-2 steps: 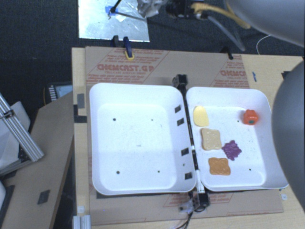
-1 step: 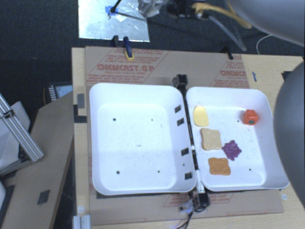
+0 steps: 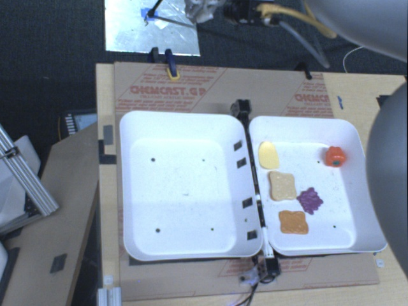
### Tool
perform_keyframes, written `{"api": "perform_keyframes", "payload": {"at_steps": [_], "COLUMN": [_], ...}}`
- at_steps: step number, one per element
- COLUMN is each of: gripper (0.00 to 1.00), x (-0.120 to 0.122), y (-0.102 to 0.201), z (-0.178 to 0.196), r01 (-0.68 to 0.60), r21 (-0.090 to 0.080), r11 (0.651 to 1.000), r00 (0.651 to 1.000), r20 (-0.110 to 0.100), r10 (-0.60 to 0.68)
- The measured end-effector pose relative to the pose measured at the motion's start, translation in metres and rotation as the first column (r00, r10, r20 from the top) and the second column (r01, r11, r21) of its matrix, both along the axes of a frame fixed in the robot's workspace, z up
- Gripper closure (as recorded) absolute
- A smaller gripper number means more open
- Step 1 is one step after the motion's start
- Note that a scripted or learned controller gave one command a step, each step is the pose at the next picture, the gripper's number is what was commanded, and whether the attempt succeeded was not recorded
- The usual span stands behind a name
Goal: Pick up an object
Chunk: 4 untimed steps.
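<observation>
Item: bench with two bins, viewed from above.

Edges and room: The left bin [image 3: 185, 190] and right bin [image 3: 338, 225] sat side by side on a brown board [image 3: 210, 88], and their inner rims met along a dark hinge strip [image 3: 254, 177]. The left bin's white floor offered wide open room. The right bin kept bare floor along its right wall and near corner. The grey arm [image 3: 389, 171] overhung the right bin's outer edge.

Gripper: The gripper [image 3: 204, 4] was at the top of the view, past the board's far edge, beside a silver sheet [image 3: 150, 18] on the dark floor. Whether it was open or closed could not be told. Nothing was seen in its hold.

Objects, all in the right bin, well apart from the gripper, nearer the camera and off to its right in the view:
- yellow piece [image 3: 268, 155], closest to the gripper, just beside the hinge strip.
- red-orange fruit [image 3: 335, 157], farthest to the right, near the far wall.
- pale bread slice [image 3: 282, 185], just beyond the yellow piece.
- purple cluster [image 3: 310, 199], just beside the bread slice.
- orange-brown slice [image 3: 293, 222], farthest from the gripper.
</observation>
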State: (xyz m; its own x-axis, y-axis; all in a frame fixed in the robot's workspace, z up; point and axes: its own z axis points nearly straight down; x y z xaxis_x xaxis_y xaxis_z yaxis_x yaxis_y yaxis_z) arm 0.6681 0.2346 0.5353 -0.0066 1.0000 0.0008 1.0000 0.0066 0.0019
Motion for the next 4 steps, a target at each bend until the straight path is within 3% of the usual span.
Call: {"api": "perform_keyframes", "payload": {"at_steps": [4], "gripper": [1.0], "x": [0.0], "y": [0.0], "z": [0.0], "r01": [0.0], "r21": [0.0], "r11": [1.0], "r00": [1.0], "r20": [0.0], "r10": [0.0]}}
